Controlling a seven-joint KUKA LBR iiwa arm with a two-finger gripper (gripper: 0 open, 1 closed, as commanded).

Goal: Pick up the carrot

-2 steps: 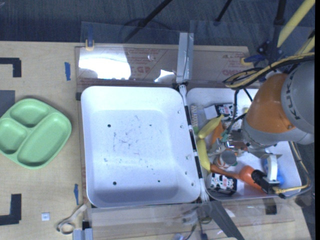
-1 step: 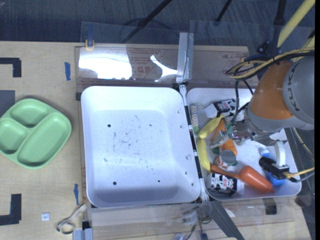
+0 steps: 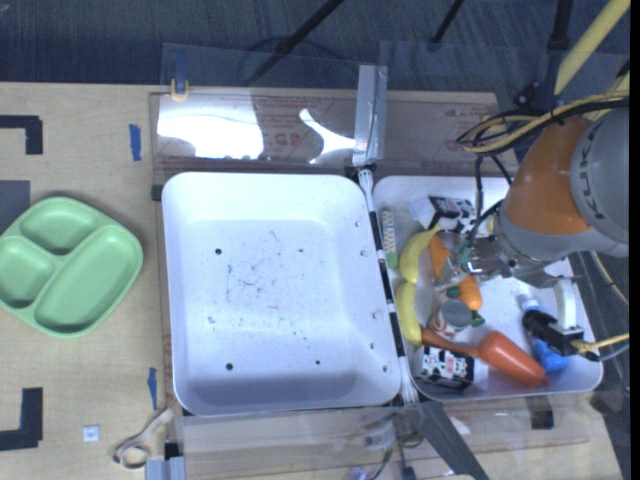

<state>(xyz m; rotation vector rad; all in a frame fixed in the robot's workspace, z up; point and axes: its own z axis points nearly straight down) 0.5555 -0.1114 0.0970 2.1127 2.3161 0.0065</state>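
Found carrot [image 3: 503, 356] lying lower right in the right bin [image 3: 590, 380], loose among clutter beside the banana [image 3: 409, 283]; gripper [image 3: 468, 266] lowered mid-bin above it, apparently positioned for a grab, jaw state impossible to tell.

Two bins sat side by side on the worktop [image 3: 80, 118]: the left bin [image 3: 270, 193] and the right bin [image 3: 580, 383]. In the right bin, a banana [image 3: 408, 288] lay along the left wall, with a carrot [image 3: 495, 353] nearer the front. A divided plate [image 3: 68, 265] rested on the worktop, left of both bins.
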